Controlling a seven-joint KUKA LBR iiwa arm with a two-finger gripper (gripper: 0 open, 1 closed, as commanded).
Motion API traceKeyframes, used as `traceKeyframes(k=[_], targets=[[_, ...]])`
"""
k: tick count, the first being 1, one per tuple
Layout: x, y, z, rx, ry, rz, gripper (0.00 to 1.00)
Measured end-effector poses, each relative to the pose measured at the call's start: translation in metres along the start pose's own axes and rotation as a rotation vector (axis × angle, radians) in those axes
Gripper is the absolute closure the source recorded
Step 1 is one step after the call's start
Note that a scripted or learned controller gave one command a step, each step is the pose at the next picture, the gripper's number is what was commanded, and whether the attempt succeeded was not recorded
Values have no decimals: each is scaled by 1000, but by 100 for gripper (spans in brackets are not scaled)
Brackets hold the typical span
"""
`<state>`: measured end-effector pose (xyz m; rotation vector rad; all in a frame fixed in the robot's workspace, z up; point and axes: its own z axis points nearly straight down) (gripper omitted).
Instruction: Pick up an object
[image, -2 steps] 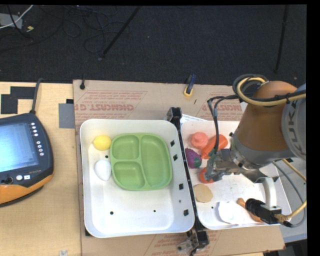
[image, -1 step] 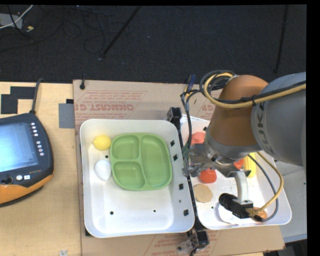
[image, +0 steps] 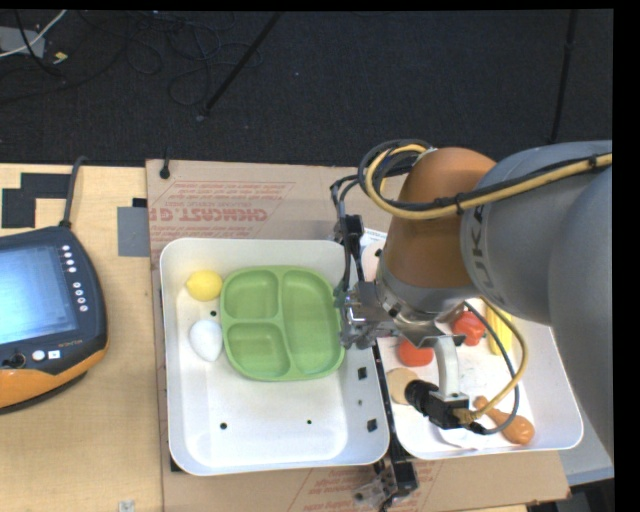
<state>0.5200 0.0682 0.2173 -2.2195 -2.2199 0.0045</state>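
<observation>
My gripper (image: 402, 338) hangs under the orange-banded wrist, low over the left part of the right bin (image: 562, 402). The wrist hides its fingers. A red-orange object (image: 415, 353) lies just beneath it, partly covered. Close by are another red-orange piece (image: 467, 325), a yellow object (image: 501, 338), a tan disc (image: 399, 385) and an orange piece (image: 519, 431). The left bin (image: 262, 450) holds a green divided tray (image: 280, 323), a yellow ball (image: 203, 285) and a white egg (image: 206, 339).
The wall between the two bins runs right beside the gripper's left side. A teach pendant (image: 42, 312) lies on the bench far left. Cardboard (image: 240, 205) sits under the bins. The arm's bulk covers much of the right bin.
</observation>
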Motion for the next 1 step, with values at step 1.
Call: traceKeyframes(k=[1], targets=[[-4, -5, -20, -1, 0, 1, 100]])
